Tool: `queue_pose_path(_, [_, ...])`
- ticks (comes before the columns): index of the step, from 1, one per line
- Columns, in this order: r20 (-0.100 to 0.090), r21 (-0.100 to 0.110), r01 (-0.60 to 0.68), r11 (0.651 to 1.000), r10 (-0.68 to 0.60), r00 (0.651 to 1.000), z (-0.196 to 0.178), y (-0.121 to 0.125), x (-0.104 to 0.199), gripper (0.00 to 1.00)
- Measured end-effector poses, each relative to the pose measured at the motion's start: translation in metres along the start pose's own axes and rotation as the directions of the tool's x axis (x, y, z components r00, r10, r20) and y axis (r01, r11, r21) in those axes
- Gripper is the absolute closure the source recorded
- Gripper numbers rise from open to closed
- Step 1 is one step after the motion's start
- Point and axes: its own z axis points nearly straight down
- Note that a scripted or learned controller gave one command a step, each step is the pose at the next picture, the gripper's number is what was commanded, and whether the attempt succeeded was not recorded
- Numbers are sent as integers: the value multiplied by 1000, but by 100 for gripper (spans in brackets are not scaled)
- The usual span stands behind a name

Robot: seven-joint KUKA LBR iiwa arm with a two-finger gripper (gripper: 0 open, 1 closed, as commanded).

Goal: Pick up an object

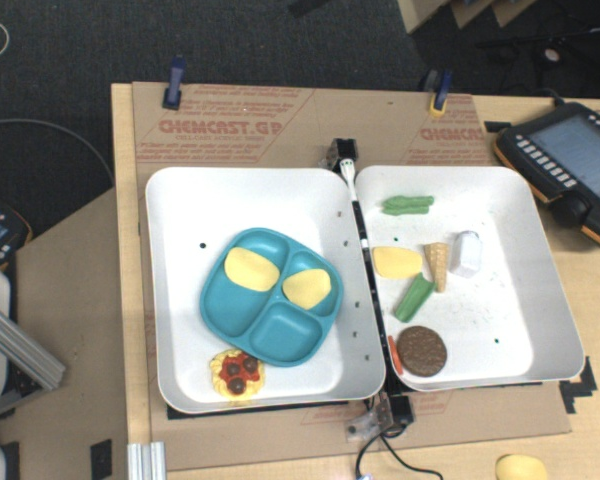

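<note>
Sitting in the left bin [170,268], a blue tray [270,298] holds two yellow pieces [252,268].

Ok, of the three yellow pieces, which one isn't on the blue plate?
The yellow piece in the right bin, beside the cone. The other two sit in the blue plate's compartments.

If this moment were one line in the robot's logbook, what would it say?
left bin: blue tray holding two yellow pieces, pizza toy beside it | right bin: green, yellow, brown toy foods lying loose
</note>
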Motion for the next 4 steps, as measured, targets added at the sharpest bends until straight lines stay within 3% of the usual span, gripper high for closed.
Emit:
queue_pose_path(1, [-15, 31, 13, 999, -13, 1000, 122, -3, 140, 0])
queue_pose_path(2, [-3, 5, -7, 1000, 7, 1000, 20, 0, 69, 0])
queue_pose_path(3, [-14, 36, 4, 999, -3, 1000, 182, -5, 118, 0])
queue_pose_path(4, [-5, 2, -1, 1000, 1, 1000, 61, -1, 94, 0])
